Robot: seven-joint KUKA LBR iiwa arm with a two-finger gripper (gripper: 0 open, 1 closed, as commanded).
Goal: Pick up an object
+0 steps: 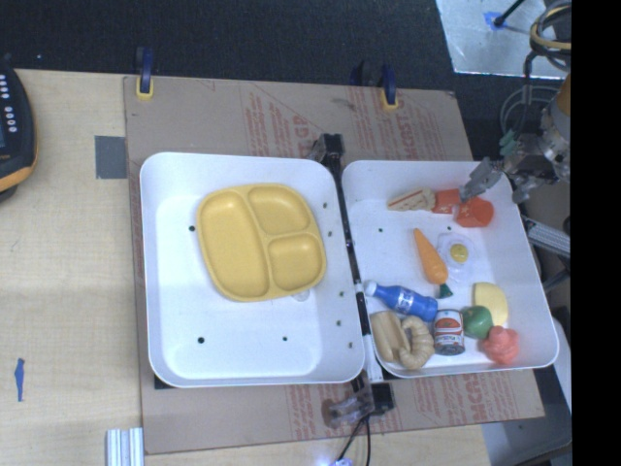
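Observation:
My gripper (499,188) hangs over the far right corner of the right bin (514,250), open, with one grey finger (479,179) pointing down to the left. Just below its fingertips lies a red tomato-like piece (475,213), and nothing is held between the fingers. The same bin holds a sandwich wedge (411,200), a carrot (429,252), a small egg piece (458,253), a blue bottle (402,300), a bread piece (403,341), a small can (447,333), a green pepper (475,320), a yellow fruit (494,302) and a red strawberry (502,345).
The left bin (243,357) holds a yellow divided plate (262,241). Both bins rest on a cardboard sheet (243,115) clamped at its far edge. A dark device (14,129) sits at the bench's left edge.

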